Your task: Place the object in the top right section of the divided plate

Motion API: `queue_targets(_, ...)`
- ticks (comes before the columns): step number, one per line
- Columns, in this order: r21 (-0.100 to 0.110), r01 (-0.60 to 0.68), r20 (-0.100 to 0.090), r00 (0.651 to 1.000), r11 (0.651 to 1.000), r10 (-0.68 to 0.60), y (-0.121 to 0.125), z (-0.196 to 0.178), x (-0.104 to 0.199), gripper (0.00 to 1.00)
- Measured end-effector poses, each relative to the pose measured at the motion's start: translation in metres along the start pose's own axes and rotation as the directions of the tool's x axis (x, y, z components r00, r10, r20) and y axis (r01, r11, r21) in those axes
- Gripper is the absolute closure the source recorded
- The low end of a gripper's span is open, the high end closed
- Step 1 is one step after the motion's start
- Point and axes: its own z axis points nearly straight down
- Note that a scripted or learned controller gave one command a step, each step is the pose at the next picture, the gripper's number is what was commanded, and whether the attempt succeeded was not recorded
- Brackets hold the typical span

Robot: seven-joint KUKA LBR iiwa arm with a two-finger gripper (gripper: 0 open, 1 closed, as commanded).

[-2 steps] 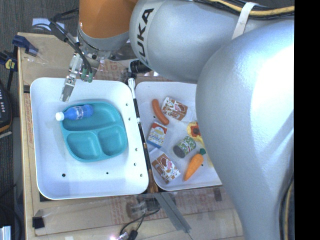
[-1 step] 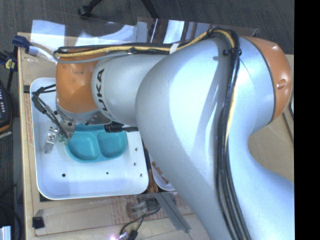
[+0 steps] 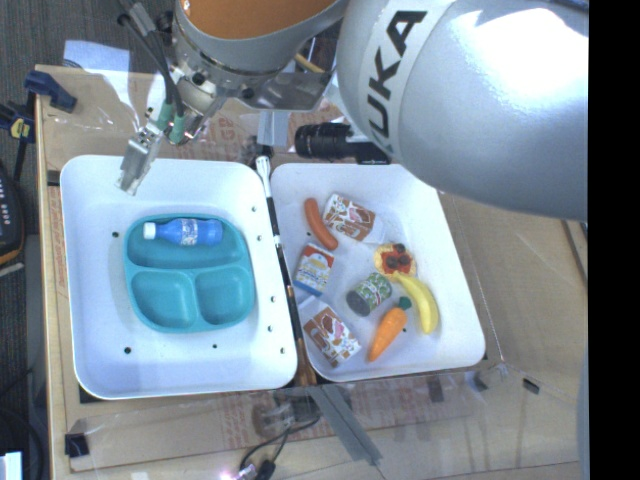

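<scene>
A blue divided plate (image 3: 190, 313) sits in the left white bin (image 3: 100, 368). A small water bottle (image 3: 186, 232) with a blue label and white cap lies on its side in the plate's wide upper section, cap to the left. My gripper (image 3: 134, 166) hangs over the bin's upper left corner, up and to the left of the plate and apart from the bottle. Nothing shows in it. The large grey arm with its orange band fills the top of the view.
The right bin (image 3: 455, 268) holds a sausage (image 3: 320, 223), several small cartons (image 3: 348, 216), a can (image 3: 370, 294), a banana (image 3: 422, 303), a carrot (image 3: 387, 334) and a small pastry (image 3: 395, 260). Cables and clamps lie along the bench's left and front edges.
</scene>
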Motion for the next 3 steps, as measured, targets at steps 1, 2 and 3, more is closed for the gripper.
queue_targets(1, 0.003, 0.065, -0.002, 0.998, 0.998, -0.065, -0.067, 0.058, 0.022, 0.00)
queue_targets(2, -0.001, 0.224, 0.000, 0.975, 0.975, -0.224, -0.120, 0.020, -0.046, 0.00)
queue_targets(3, 0.001, 0.434, -0.003, 0.901, 0.901, -0.434, -0.135, 0.150, -0.021, 0.00)
